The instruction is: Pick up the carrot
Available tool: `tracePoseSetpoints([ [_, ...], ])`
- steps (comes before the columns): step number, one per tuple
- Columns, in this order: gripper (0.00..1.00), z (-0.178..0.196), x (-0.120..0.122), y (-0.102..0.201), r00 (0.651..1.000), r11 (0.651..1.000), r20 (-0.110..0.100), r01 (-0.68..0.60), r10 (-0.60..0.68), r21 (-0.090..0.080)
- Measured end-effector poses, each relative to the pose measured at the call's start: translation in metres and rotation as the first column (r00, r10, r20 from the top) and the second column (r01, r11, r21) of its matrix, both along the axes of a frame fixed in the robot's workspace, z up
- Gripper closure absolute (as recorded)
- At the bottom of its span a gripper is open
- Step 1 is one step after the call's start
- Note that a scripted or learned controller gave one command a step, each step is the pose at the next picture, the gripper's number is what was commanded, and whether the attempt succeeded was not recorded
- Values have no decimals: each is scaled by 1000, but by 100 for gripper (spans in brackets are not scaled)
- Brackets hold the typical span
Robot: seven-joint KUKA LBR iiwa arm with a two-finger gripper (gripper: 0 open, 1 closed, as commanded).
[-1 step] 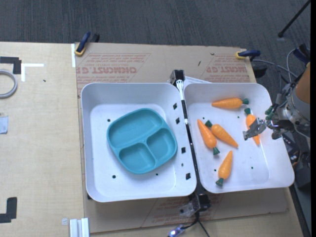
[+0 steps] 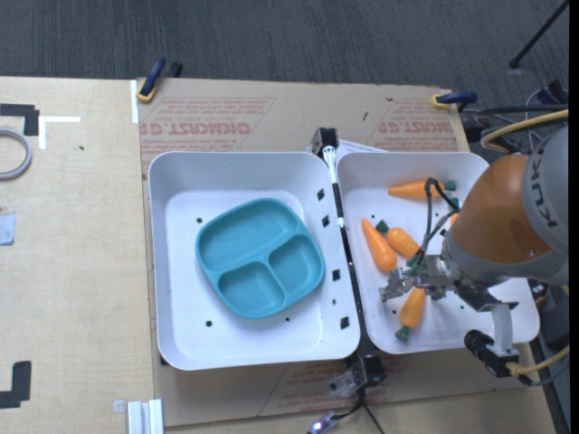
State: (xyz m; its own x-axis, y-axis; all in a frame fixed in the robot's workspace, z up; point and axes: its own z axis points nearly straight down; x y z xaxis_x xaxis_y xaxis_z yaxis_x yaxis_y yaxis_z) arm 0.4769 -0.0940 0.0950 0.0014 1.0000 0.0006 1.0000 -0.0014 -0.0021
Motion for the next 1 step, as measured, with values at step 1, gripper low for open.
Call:
tracePoseSetpoints([
  [1,100,9,0,-1,1000,1000,0,4,-4,0],
])
